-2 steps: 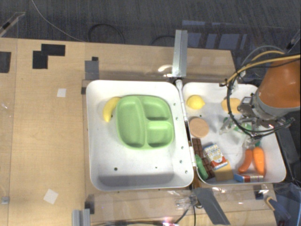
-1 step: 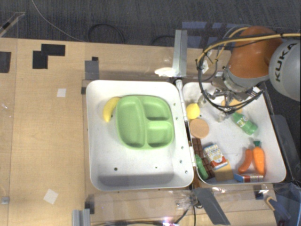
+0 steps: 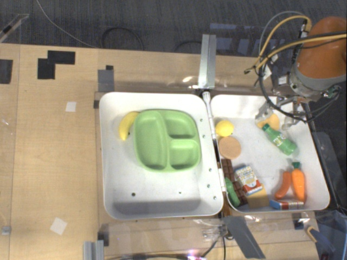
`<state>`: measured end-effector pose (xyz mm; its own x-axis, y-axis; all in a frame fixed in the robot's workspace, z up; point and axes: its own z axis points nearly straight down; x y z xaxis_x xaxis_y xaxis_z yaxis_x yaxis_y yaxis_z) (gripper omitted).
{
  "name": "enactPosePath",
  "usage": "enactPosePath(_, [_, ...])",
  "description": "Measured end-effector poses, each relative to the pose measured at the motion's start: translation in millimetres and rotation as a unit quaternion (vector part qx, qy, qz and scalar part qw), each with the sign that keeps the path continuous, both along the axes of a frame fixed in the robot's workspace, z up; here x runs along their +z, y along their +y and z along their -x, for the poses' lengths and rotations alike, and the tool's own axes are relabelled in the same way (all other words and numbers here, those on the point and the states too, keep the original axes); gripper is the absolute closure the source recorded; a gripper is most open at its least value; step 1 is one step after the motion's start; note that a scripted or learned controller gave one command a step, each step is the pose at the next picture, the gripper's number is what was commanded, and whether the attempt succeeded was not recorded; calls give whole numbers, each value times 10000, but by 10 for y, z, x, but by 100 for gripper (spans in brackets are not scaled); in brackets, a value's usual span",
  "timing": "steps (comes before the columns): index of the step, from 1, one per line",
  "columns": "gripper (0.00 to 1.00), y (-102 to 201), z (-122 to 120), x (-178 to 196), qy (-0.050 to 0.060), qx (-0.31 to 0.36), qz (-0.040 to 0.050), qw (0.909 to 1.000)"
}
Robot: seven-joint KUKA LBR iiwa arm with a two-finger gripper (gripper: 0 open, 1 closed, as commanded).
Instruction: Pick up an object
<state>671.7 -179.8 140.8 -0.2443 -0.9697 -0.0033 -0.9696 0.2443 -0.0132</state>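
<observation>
While the arm (image 3: pixel 320 53) reaches in at the upper right of the frame, its gripper (image 3: pixel 277 116) hangs over the upper part of the right bin (image 3: pixel 244 104). Two fingers are seen spread apart, one at the left near the bin floor and one at the right. Between them sits the yellow cap end of a green bottle (image 3: pixel 279 137), which lies slanted, its body running down and to the right from the fingers. Whether the fingers touch the bottle cannot be told.

Further contents of the right bin: a yellow ball (image 3: pixel 224 128) and a tan disc (image 3: pixel 230 147) near the left wall; a small carton (image 3: pixel 248 180) and dark packets at the lower left; two carrots (image 3: pixel 293 182) at the lower right, with a marker (image 3: pixel 287 204) below them.

Left bin (image 3: pixel 114 199): a green divided tray (image 3: pixel 165 140) with a banana (image 3: pixel 127 124) just beside its upper left corner.
</observation>
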Motion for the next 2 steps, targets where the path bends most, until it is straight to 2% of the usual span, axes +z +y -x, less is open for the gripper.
enactPosePath(1, [0,-256,-3,-519,0,179,-4,9998])
enactPosePath(2, [0,-249,354,-524,14,796,4,9968])
